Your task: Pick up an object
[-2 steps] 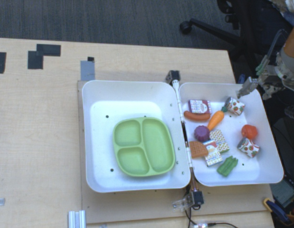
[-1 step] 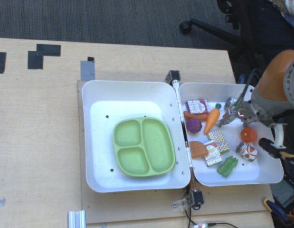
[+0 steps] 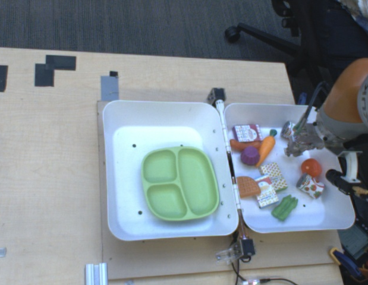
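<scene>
Three-compartment glossy green tray (image 3: 181, 183) (rounded, smooth plastic)

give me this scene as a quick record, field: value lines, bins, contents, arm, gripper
left bin: holds a green divided plate
right bin: toy food in a loose cluster
items: carrot, purple ball, tomato, green vegetable, small printed boxes
arm: enters from the right, orange band above the wrist
gripper: over the right bin's upper part, above the tomato; finger state unclear
held object: none visible
</scene>
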`<action>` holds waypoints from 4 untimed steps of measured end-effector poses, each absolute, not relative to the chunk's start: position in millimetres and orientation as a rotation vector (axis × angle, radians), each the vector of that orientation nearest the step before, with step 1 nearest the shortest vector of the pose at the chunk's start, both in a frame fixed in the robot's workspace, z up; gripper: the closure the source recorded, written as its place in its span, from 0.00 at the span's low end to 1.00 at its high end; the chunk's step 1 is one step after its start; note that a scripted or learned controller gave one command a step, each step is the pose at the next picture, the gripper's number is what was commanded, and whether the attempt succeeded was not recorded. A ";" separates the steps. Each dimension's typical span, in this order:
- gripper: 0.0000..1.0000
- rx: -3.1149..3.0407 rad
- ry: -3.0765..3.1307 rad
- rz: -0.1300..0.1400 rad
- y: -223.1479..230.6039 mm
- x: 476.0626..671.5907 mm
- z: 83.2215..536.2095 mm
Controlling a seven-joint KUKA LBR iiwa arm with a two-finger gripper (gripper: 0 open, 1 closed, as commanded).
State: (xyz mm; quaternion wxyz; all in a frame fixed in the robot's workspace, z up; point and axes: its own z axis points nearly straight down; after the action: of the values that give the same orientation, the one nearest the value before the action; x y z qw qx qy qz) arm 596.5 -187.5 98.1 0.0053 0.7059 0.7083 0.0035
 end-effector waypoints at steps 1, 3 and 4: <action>0.00 2.210 2.218 0.011 -187.5 596.4 98.0; 1.00 2.209 2.217 0.012 -176.0 536.6 98.5; 0.00 2.209 2.216 0.012 -175.9 536.5 98.4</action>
State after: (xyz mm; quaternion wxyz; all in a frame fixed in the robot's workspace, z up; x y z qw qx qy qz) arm 536.5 -175.9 98.4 0.0061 0.7059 0.7082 0.0038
